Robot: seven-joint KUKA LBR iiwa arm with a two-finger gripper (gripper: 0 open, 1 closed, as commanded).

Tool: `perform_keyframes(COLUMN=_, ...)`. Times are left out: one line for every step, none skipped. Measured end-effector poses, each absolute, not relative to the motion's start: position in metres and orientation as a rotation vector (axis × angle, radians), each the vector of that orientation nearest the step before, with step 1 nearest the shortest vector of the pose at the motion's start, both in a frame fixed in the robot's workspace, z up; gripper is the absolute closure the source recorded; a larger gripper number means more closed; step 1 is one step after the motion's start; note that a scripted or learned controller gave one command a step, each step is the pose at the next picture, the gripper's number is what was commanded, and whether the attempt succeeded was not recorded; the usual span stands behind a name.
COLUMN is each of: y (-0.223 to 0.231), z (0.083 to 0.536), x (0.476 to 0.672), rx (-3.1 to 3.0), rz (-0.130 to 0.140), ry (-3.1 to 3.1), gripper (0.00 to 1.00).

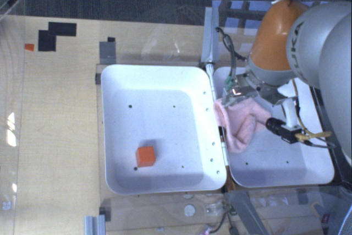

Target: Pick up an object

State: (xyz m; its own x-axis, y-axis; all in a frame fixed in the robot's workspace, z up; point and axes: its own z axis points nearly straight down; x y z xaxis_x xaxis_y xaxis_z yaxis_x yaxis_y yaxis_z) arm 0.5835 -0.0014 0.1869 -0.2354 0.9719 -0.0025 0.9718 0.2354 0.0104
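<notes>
A pink cloth (240,123) lies crumpled at the left side of the right bin (286,173), draped against the wall between the bins. My gripper (236,92) hangs over the cloth's upper end, at the bin's back left, and the grey arm with its orange band covers much of it from above. A small orange cube (146,156) rests on the floor of the left bin (159,85), toward its front left and far from the gripper.
The arm's bulk (319,36) and its cables (291,129) cover the back and right of the right bin. Black and orange markers (52,36) lie on the wooden bench at the far left. A metal rail (208,36) stands behind the bins.
</notes>
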Motion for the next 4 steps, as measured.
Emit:
perform_keyframes(y=-0.073, z=0.188, x=0.575, rx=1.506, rz=0.005, ry=2.748, gripper=1.00)
perform_keyframes(y=-0.072, z=0.188, x=0.575, rx=1.505, rz=0.005, ry=2.749, gripper=0.00)
perform_keyframes(y=-0.148, z=0.092, x=0.574, rx=1.673, rz=0.005, ry=2.648, gripper=0.00)
perform_keyframes(y=-0.109, z=0.090, x=0.603, rx=1.794, rz=0.011, ry=2.564, gripper=0.00)
